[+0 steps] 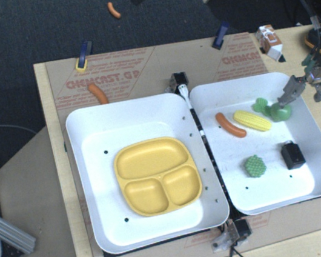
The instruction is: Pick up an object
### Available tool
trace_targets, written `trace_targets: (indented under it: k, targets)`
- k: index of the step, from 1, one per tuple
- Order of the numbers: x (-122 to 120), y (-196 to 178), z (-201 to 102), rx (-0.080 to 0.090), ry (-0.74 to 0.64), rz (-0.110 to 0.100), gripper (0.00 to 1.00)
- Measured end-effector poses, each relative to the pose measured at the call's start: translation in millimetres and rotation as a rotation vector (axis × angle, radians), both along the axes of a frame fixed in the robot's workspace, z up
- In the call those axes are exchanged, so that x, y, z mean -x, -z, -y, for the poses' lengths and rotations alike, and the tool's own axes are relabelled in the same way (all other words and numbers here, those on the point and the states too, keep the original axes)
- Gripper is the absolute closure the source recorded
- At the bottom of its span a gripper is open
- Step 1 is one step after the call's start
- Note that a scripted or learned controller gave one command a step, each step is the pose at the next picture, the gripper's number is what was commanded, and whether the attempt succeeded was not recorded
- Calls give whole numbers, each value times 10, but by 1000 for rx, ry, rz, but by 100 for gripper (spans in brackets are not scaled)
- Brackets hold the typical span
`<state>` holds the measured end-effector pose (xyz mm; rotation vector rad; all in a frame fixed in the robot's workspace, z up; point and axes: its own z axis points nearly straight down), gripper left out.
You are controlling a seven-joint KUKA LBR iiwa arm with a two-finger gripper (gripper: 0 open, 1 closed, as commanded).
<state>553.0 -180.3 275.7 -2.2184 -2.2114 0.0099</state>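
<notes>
- The pincer (289, 91) reaches in over the right bin (318, 183) at its far right side, tip angled down toward a green toy (273, 109).
- Whether the pincer is spread or pressed together I cannot tell; its tip looks to be touching the green toy, though the view there is too blurred to be sure.
- Just beside the green toy, toward the left bin (90, 168), lies a yellow corn cob (251, 120), and next to that an orange sausage (230, 124).
- Nearer the camera than the green toy sit a green bumpy ball (254, 166) and a black block (292, 154), a little apart from each other.
- The left bin carries a yellow divided plate (156, 175).
- Another orange sausage (98, 93) lies on the counter (137, 67), beyond the left bin.
</notes>
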Motion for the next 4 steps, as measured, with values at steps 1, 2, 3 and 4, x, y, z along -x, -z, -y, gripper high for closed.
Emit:
trace_targets:
  k: [1, 2, 3, 4]
  targets:
    - [-20, -63, -4, 3, -3, 12, 0]
    - [7, 386, -73, 0, -3, 5, 0]
    - [83, 842, -53, 0, -3, 7, 0]
    - [88, 1466, -16, 0, -3, 5, 0]
